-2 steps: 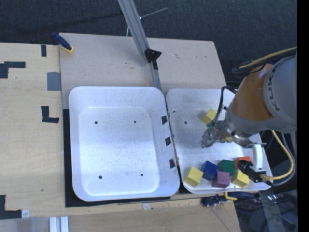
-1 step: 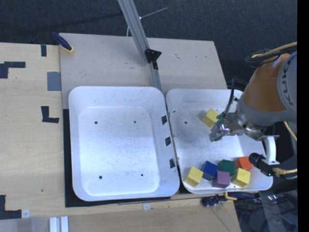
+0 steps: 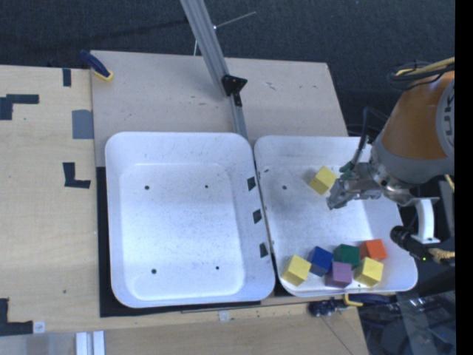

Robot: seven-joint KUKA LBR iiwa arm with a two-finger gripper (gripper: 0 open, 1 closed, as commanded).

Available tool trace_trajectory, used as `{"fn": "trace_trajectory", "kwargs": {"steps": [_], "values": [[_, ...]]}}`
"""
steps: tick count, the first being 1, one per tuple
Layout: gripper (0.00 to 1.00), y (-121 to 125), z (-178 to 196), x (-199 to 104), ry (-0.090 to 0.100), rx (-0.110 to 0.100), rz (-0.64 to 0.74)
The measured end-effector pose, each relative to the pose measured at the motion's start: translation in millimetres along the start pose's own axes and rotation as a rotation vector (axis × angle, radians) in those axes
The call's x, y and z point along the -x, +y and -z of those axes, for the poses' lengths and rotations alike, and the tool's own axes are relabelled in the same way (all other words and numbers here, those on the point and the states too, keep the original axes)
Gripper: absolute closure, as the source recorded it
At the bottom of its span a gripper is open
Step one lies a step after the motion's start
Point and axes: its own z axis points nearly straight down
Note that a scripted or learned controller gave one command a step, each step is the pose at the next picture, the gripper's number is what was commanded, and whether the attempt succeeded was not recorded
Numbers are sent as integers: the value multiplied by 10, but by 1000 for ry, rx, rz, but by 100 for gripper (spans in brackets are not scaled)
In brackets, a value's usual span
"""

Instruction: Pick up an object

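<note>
I have not picked anything up yet. My gripper point(image 3: 341, 196) hangs low in the right bin point(image 3: 295, 161), just beside a yellow block point(image 3: 322, 180) that sits by itself. The block looks like it is next to the gripper, not inside it. I cannot tell how the jaws stand, because the wrist hides them. So the grab and the lift are both left to do.

The right bin also has 6 more blocks bunched at its near edge: another yellow one point(image 3: 297, 269), a blue one point(image 3: 321, 259), a green one point(image 3: 346, 254), a purple one point(image 3: 341, 273), an orange one point(image 3: 375, 249) and 1 more yellow point(image 3: 370, 271). I see no blocks in the left bin point(image 3: 177, 220).
</note>
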Motion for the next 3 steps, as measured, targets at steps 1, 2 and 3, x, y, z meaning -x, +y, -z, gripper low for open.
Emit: {"fn": "trace_trajectory", "kwargs": {"steps": [1, 2, 3], "values": [[100, 249, 85, -482, 3, -2, 6], [100, 402, 3, -1040, 2, -4, 6], [100, 517, -24, -1493, 2, -4, 6]]}}
